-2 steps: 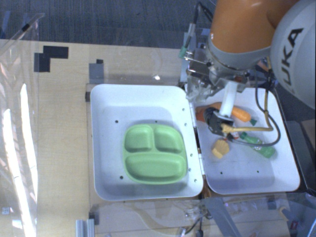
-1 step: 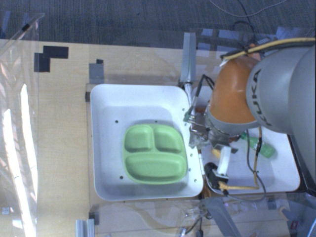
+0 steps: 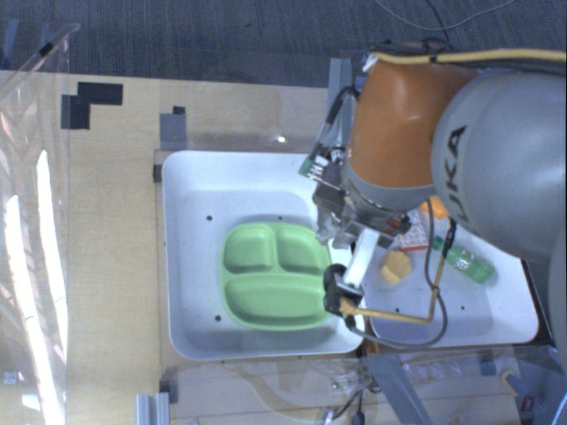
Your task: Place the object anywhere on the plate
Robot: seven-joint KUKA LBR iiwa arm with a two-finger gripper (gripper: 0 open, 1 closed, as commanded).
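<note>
Green three-compartment plate (image 3: 266, 301), smooth white bin (image 3: 190, 237), yellow chunk (image 3: 396, 267)

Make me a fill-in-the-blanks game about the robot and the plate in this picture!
1. The divided plate is coloured ____.
2. It is split into ____ compartments.
3. It lies in the white bin on the picture's ____ side.
4. The band on the grey arm is coloured ____.

Missing words: green; three; left; orange.
</note>
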